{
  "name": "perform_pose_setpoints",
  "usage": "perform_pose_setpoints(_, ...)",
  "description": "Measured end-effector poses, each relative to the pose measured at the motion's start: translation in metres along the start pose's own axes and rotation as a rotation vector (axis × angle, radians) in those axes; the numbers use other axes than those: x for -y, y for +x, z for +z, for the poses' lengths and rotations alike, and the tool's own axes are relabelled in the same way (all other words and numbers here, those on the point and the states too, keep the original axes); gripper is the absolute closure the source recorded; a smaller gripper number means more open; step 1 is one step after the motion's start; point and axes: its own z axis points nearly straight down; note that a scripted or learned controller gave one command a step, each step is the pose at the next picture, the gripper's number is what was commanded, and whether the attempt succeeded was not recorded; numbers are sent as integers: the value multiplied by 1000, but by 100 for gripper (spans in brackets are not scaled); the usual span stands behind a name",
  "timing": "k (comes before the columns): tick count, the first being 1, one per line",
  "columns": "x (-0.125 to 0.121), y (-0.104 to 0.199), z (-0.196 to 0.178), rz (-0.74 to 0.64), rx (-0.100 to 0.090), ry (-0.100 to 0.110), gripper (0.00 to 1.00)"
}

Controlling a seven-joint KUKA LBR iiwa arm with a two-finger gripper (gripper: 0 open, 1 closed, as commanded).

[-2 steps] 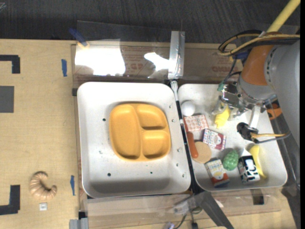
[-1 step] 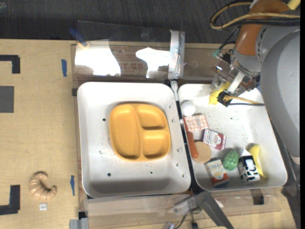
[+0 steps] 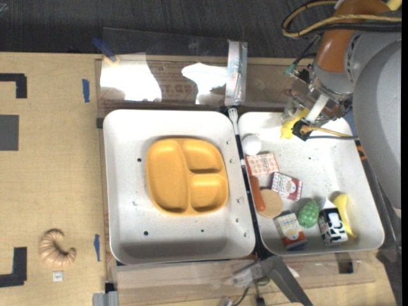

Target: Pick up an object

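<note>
While the gripper (image 3: 305,115) hovers at the upper right of the frame, its grasp impossible to tell, every object apparently sits unpicked in the right bin (image 3: 331,155).

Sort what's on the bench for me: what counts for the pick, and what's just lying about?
For the pick:
gripper
right bin
hot dog
green toy
banana
red-and-white packets

Lying about:
yellow divided tray in the left bin
croissant on the bench

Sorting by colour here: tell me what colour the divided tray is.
Yellow-orange divided tray, seen in the camera view.
</note>
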Motion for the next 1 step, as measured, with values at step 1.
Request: perform_pose_setpoints(1,55,9,-21,33,-5,0,100)
